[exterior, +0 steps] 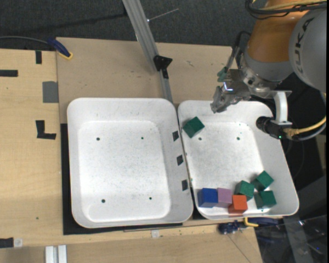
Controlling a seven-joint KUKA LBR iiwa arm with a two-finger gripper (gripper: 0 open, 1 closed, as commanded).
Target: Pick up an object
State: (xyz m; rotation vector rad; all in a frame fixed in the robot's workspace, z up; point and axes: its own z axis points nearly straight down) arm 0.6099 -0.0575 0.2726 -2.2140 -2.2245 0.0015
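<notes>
Here, seen from above at a slant, two white bins sit side by side on the bench (22, 163); the left bin (77, 147) shows bare speckled white floor with four small dark dots; the right bin (274, 163) holds all the blocks. A lone green cube (193, 127) lies near the right bin's far left corner, tilted so one corner points at the camera, its top face a lighter green than its sides, apart from the rest. Along the near edge is a cluster: a blue cube (208, 196), a pale purple cube (225, 196) touching it, an orange cube (239, 203) just in front, and three more green blocks (261, 189) crowded toward the near right corner. The arm (279, 37) reaches in from the right, its orange band above the wrist; the gripper (221, 102) hangs over the right bin's far edge, just beyond and to the right of the lone green cube, not touching it; nothing is between its fingers, and how wide they stand I cannot tell. A grey pole (145, 32) slants down to the gap between the bins.
</notes>
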